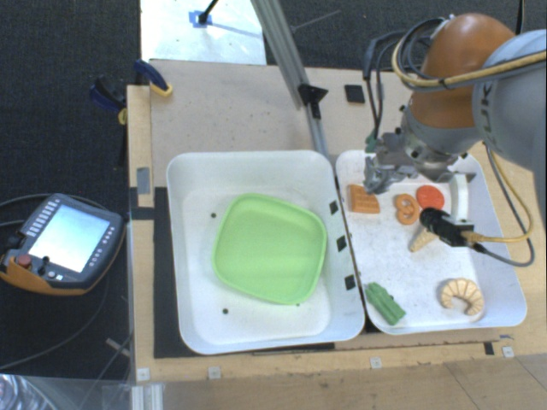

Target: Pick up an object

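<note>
Camera view: tan board bench [231, 118] on dark carpet [60, 49], with a pale floor patch [197, 15] beyond the bench's far edge. A metal pole [286, 45] slants down from the top to the bench's far middle. Two blue clamps: one [154, 77] at the bench's far left corner, one [107, 99] just off it. One teach pendant [60, 244] with a lit screen lies on the carpet left of the bench. Two white bins sit side by side, touching, with three small black tabs [342, 243] along the shared edge. The left bin [192, 186] holds one green plate [269, 248], lying flat at its centre. The right bin [402, 267] holds six loose things. One orange waffle piece [363, 201], one pretzel [405, 208] and one red round piece [431, 197] run in a row near the far edge. One beige wedge [420, 242] sits at the middle, one croissant [461, 295] near the near right corner, and one green block [385, 303] at the near left corner. The arm [461, 67] comes in over the right bin's far right corner, its bulk cut off at the frame edge. The gripper [378, 180] hangs by the right bin's far left corner, just beyond the waffle piece. From this slant it cannot be told whether the gripper is parted or closed, and nothing shows gripped in it. The wedge's right end is covered by robot gear, so its kind is hard to make out.
</note>
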